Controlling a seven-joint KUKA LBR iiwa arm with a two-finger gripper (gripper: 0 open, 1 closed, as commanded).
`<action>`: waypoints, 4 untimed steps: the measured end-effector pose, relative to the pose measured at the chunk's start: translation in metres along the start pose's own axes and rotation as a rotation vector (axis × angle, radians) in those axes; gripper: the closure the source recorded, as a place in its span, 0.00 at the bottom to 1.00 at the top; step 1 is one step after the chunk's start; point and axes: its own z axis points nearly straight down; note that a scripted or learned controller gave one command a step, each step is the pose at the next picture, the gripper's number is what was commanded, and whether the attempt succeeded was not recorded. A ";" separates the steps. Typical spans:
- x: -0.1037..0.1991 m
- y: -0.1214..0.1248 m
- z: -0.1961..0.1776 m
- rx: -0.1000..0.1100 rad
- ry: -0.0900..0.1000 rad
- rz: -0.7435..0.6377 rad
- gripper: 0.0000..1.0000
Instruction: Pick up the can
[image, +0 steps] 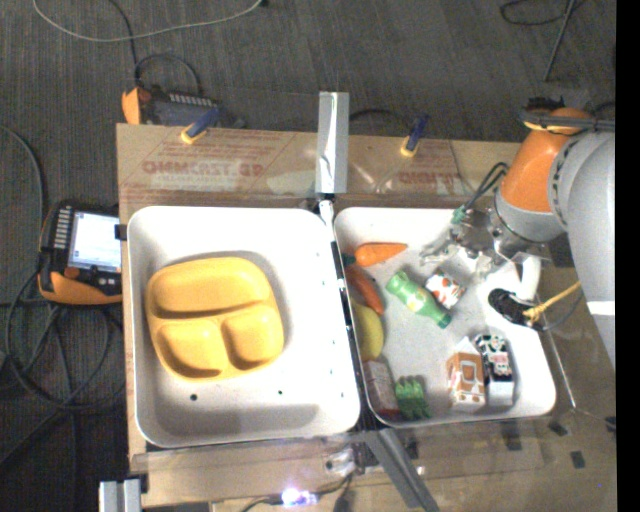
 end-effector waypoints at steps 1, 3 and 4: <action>-0.002 0.000 -0.009 0.000 -0.008 -0.001 1.00; 0.000 0.000 -0.017 0.002 -0.007 -0.005 1.00; 0.000 0.000 -0.017 0.002 -0.007 -0.005 0.00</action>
